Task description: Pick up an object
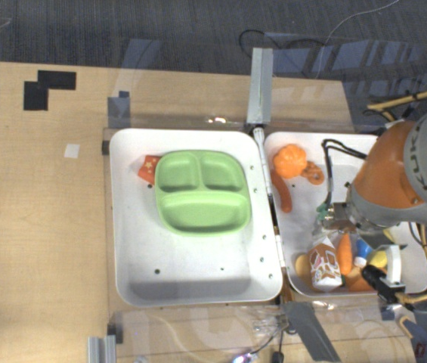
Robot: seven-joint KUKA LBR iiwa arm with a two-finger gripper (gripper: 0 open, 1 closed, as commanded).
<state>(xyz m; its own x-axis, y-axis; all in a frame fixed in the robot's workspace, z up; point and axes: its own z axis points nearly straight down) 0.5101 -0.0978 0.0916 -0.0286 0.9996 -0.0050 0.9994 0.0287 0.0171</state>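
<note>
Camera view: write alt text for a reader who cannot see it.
A grey arm with an orange band reaches from the right over the right bin, above a cluster of small items. The left bin holds a green divided tray.

You see a pale wooden bench (39,225) bearing black markers (47,88); beyond it, dark grey carpet (160,13) crossed by cables (349,21).

A matt green plastic tray (201,191) lies in a smooth, faintly glossy white bin (130,225).
</note>
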